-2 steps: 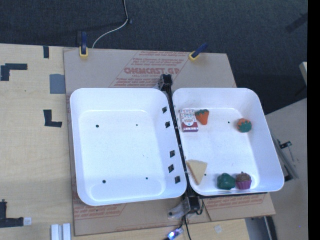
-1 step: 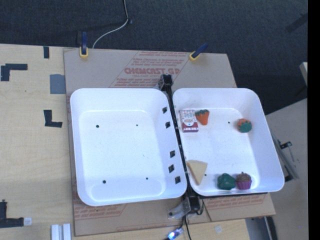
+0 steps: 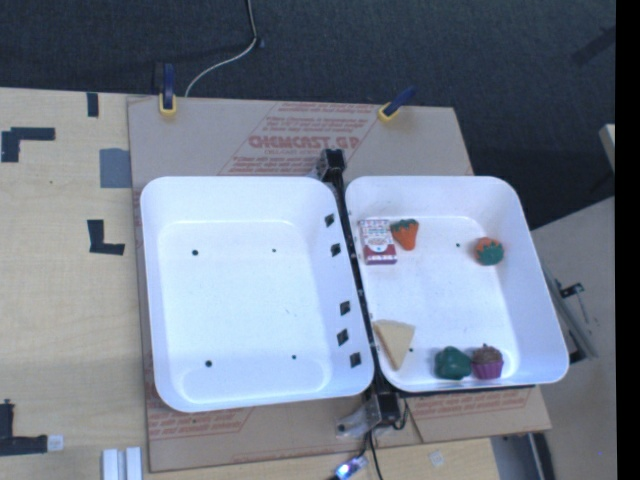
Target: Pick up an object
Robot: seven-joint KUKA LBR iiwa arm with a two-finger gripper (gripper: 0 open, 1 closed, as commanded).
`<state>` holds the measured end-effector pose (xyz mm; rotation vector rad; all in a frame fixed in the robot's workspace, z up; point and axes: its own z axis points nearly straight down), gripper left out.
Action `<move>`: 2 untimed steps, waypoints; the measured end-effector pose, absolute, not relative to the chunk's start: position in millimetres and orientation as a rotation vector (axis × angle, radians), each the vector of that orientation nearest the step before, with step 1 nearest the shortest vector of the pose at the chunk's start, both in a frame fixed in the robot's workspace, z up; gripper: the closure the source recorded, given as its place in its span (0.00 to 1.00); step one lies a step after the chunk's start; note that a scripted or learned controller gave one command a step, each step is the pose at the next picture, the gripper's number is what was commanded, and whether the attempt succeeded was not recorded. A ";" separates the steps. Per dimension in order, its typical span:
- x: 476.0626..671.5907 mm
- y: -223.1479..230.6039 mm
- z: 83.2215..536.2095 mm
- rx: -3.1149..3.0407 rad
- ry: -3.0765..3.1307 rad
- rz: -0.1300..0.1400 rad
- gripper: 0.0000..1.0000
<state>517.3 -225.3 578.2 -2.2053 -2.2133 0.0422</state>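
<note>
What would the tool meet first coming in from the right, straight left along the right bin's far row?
Travelling low, it would likely meet the rim of the right bin. Clearing that, the orange-and-green toy comes first, ahead of the carrot-like toy and the red-and-white packet. Height is unclear from this view.

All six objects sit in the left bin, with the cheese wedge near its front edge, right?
Wrong bin. The camera view shows all six in the right bin, including the cheese wedge near its front edge.

Fixed overhead camera, slanted down, both bins point(image 3: 150, 268)
</note>
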 end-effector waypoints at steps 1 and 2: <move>519.7 -225.3 585.8 -2.203 -2.212 0.048 1.00; 522.1 -225.3 593.4 -2.201 -2.210 0.054 1.00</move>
